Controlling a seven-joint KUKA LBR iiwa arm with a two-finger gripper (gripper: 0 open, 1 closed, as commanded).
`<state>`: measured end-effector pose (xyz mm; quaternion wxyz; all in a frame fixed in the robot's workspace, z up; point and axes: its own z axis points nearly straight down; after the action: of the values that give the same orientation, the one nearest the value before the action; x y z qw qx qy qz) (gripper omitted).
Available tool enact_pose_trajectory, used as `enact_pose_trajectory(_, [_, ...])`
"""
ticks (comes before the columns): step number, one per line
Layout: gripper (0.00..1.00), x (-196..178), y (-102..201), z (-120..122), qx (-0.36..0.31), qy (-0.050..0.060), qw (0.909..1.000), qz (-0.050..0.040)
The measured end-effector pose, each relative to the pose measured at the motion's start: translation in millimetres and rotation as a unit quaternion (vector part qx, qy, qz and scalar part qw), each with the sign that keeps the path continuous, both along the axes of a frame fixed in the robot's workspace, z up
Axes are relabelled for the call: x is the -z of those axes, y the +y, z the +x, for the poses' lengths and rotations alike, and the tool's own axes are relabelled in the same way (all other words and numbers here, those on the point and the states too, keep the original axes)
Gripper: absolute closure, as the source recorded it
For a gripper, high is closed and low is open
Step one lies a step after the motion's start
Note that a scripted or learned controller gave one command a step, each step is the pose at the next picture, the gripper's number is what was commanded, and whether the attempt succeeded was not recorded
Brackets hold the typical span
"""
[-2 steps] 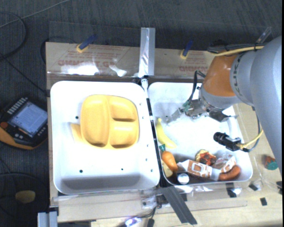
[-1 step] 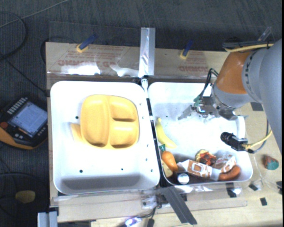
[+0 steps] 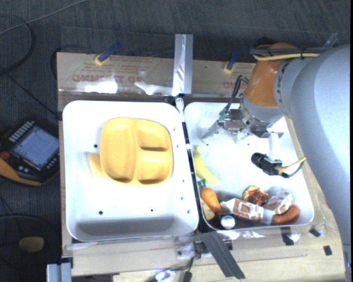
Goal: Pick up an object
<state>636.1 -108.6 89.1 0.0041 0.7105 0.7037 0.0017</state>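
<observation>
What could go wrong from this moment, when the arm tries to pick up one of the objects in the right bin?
1. The toy foods lie crowded along the right bin's near edge, touching; closing on one may push or drag its neighbours.
2. The banana and carrot lie against the wall between the bins, so the gripper may strike that wall.
3. The gripper hangs over bare floor at the far end and might close on nothing.
</observation>
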Motion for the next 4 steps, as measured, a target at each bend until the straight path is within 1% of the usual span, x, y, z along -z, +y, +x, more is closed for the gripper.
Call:
enact_pose_trajectory(1, [0.0,-100.8,-1.1,-67.0,0.027,0.005,0.9996,0.0013])
enact_pose_trajectory(2, [0.0,-6.8,-31.0,-142.6,0.071,-0.002,0.9975,0.0007])
enact_pose_trajectory(3, [0.0,-0.8,10.5,-76.6,0.031,-0.002,0.9995,0.0])
enact_pose_trajectory(4, [0.0,-0.9,-59.0,-140.0,0.054,-0.002,0.9985,-0.0014])
